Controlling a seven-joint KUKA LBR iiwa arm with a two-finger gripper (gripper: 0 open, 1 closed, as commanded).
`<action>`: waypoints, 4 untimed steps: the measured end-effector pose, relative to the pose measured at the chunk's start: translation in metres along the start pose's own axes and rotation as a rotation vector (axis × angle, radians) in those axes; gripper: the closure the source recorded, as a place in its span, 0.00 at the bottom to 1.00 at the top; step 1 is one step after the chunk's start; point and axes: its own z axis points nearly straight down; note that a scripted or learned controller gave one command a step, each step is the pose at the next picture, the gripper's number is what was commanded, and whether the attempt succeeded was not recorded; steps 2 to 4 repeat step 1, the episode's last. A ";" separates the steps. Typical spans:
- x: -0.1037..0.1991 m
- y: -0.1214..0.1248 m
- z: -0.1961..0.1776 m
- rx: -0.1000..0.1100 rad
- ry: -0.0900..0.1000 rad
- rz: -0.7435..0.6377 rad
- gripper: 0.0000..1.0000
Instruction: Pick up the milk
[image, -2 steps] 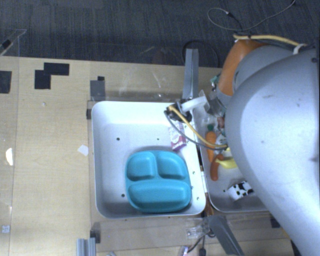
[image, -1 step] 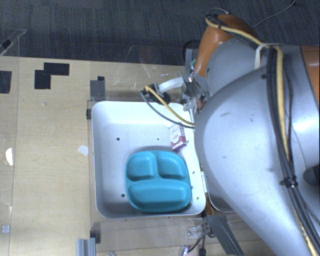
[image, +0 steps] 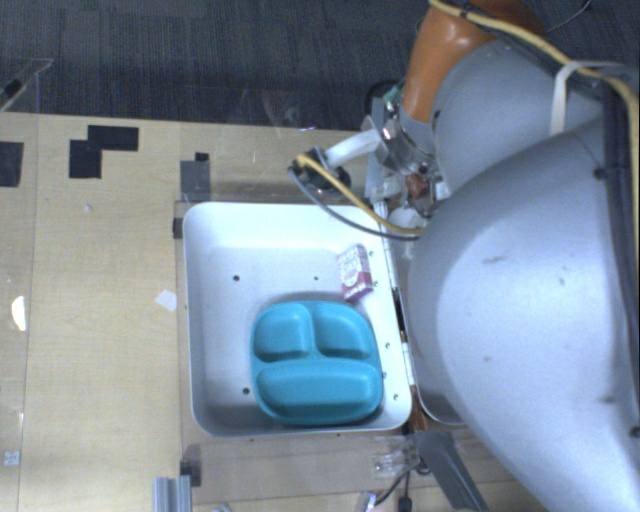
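A small milk carton (image: 353, 273), white with a dark red side, lies in the left bin (image: 215, 300) close to its right wall, just above a blue divided tray (image: 315, 362). The grey arm (image: 520, 250) with its orange band (image: 445, 50) covers the right side of the view. Its wrist and gripper (image: 400, 185) hang over the seam between the two bins, up and to the right of the carton. The arm's body and cables hide the fingertips. Nothing shows between them.
The blue tray takes up the lower middle of the left bin. A yellow and black cable (image: 340, 195) loops over the bin's upper right corner. The arm covers most of the right bin (image: 430, 405). Black markers (image: 100, 148) sit on the bench at upper left.
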 end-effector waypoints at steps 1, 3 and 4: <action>0.054 -0.088 0.124 0.001 -0.004 -0.065 0.00; 0.054 -0.088 0.124 0.001 -0.004 -0.065 0.00; 0.054 -0.088 0.124 0.001 -0.004 -0.065 0.00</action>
